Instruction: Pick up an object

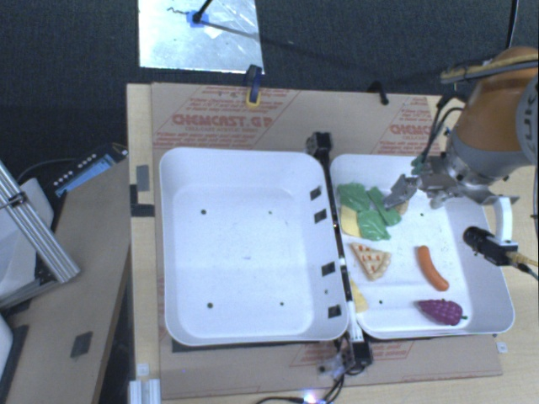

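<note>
Two white bins side by side. In the right bin (493,289): one orange sausage (433,268), long axis slanting from upper left to lower right; one waffle wedge (371,260); one purple grape bunch (440,311); green leafy pieces (369,206), count unclear. Gripper (399,195) low over the greens, near them.

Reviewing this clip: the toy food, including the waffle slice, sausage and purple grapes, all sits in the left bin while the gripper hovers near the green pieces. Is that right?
Not quite. The camera view shows the waffle slice, sausage and purple grapes lying in the right bin, not the left bin. The rest holds: the gripper is by the green pieces.
</note>
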Available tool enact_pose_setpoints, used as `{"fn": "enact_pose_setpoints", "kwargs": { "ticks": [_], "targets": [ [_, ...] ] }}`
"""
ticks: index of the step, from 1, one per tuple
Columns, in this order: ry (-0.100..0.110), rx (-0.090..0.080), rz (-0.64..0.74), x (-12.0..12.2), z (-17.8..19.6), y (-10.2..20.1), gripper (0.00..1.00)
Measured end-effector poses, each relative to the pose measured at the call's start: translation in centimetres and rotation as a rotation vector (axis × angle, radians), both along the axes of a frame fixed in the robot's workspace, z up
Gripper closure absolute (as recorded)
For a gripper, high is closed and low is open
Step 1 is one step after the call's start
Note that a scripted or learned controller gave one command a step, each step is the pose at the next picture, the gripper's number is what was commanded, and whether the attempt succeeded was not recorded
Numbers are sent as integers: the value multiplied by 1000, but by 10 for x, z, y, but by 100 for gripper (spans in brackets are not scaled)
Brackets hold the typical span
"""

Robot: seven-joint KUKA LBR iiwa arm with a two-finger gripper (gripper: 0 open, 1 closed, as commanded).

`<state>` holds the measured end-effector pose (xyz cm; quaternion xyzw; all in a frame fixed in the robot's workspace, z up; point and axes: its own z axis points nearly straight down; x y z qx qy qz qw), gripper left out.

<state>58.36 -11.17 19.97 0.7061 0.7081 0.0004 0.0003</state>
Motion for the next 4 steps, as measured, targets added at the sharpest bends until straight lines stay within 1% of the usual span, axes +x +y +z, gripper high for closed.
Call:
{"fn": "enact_pose_setpoints", "kwargs": {
  "ticks": [1,2,3,4],
  "targets": [
    [12,1,-4,-39,-108,-20,0],
    [-7,-3,4,27,-113,10,0],
    [-11,-3,1,27,-100,9,100],
    [-23,-2,7,86,107,46,100]
  ]
}}
